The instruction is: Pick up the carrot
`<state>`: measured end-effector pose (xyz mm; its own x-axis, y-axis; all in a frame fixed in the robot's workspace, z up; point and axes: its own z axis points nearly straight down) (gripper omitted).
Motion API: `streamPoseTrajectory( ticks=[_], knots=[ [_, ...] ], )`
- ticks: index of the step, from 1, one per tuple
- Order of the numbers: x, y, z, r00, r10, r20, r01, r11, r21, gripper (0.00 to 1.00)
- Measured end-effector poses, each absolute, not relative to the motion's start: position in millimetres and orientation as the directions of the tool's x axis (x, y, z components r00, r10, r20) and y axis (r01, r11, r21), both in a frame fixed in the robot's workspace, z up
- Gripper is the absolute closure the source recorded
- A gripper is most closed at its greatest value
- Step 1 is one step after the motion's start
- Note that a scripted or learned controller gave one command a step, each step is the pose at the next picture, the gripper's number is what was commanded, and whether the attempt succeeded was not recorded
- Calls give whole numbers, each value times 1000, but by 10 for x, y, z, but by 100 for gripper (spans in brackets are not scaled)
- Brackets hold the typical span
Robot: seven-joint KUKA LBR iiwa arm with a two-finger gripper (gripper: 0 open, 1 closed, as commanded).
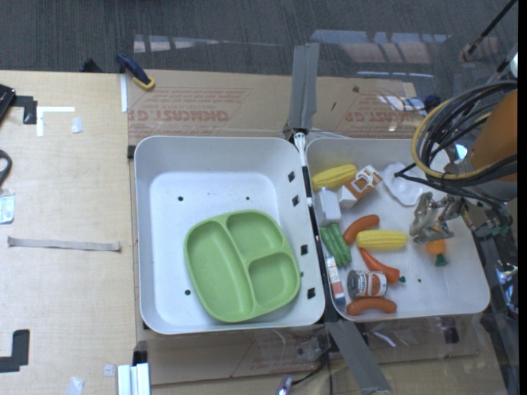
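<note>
L bin (148, 245): green plate (242, 264) | R bin (461, 290): carrot (436, 248) btwn hand (431, 230) fingers, held

Small orange carrot (436, 248) (green tip) at right bin's right side.

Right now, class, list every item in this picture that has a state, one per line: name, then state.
gripper: over the right bin, fingers closed on the carrot
carrot: held between the fingers, green top pointing down
green divided plate: flat in the left bin, compartments bare
can: lying on its side
two corn cobs: lying flat in the right bin
carton: tipped over
</note>
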<state>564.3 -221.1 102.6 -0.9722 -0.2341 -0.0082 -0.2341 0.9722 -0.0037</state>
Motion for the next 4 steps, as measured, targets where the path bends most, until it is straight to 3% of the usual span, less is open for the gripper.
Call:
streamPoseTrajectory(
  ticks=[1,2,3,4],
  knots=[
    [5556,-1341,1649,-821,-571,-5,-571,821,-2,100],
    [5963,-1933,4376,-844,-537,-2,-537,844,0,100],
    [6298,-2209,2425,-507,-862,-4,-862,507,-1,100],
    [6353,-2213,1088,-293,-956,-4,-956,293,-3,100]
  ],
)
